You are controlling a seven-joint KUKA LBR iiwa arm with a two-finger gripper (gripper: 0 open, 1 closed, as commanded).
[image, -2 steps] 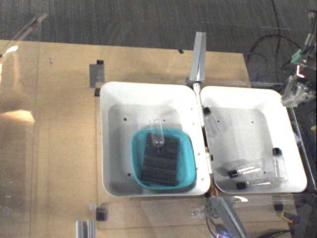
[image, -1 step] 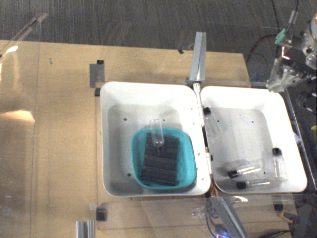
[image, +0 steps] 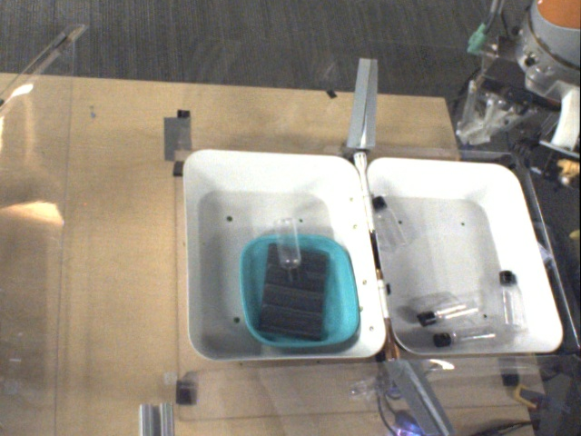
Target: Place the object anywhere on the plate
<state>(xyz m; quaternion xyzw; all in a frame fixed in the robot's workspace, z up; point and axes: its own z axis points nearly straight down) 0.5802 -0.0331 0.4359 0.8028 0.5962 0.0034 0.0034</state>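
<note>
Gripper (image: 495,116) sits beyond the far right corner of the right bin (image: 531,193), below the orange-banded arm (image: 556,16); whether it is released or clenched cannot be told. One clear vial (image: 289,243) already lies on the teal plate (image: 342,284) in the left bin (image: 204,243), against the plate's far edge. Other vials (image: 449,312) rest near the right bin's near edge. For a further pick, approach one vial across its width, clear of the bin wall
</note>
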